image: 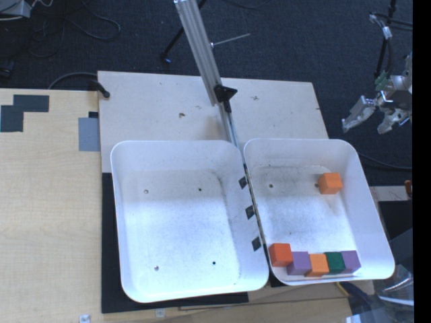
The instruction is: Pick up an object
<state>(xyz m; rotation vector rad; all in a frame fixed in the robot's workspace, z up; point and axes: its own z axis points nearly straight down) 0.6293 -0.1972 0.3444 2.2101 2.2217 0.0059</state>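
The gripper (377, 113) is hanging well off to the right of the bins, and I cannot tell whether it is parted or closed. Nothing is being carried; next it probably needs to reach the lone orange block (329, 182) in the right bin (367, 180).

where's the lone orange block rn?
The small orange block lies alone in the right white bin, near its far right wall, apart from the block row at the near edge.
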